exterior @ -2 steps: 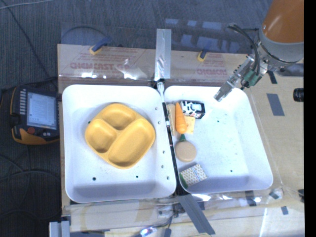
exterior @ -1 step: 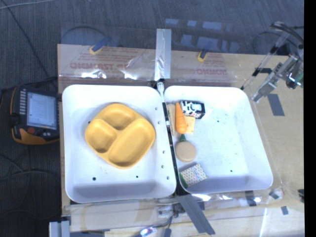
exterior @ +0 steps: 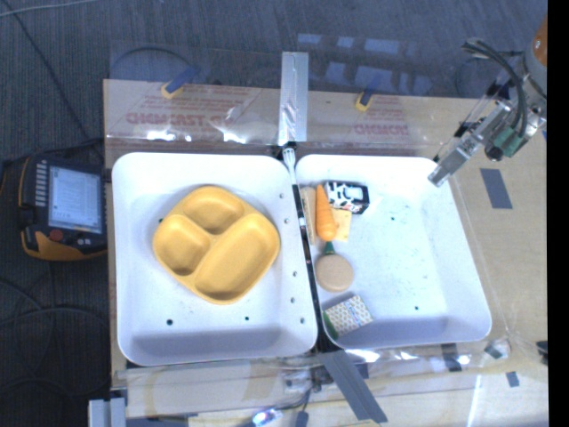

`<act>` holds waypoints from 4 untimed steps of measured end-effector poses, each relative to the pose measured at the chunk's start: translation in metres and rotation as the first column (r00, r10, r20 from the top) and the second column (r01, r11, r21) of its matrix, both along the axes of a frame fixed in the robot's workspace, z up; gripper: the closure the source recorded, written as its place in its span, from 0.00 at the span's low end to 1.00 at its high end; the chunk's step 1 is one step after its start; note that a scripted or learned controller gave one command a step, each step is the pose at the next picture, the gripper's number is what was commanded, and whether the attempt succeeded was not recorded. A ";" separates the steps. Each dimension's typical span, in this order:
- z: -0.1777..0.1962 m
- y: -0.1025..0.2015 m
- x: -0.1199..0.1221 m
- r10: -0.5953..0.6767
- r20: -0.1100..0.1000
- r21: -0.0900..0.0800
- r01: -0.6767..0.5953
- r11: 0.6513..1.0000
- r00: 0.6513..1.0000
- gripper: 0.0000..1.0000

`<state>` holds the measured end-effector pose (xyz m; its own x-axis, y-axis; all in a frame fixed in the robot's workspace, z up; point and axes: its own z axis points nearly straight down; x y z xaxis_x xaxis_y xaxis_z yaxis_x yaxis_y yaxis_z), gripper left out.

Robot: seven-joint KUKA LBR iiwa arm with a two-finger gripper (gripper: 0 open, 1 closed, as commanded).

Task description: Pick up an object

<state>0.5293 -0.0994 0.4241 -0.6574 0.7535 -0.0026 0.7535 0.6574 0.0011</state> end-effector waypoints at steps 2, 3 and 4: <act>0.011 -0.111 -0.033 0.523 0.000 -0.003 -0.523 0.852 0.852 1.00; -0.058 -0.124 -0.016 0.641 -0.003 -0.002 -0.641 0.768 0.768 1.00; 0.011 -0.124 -0.005 0.706 -0.002 -0.003 -0.706 0.708 0.708 1.00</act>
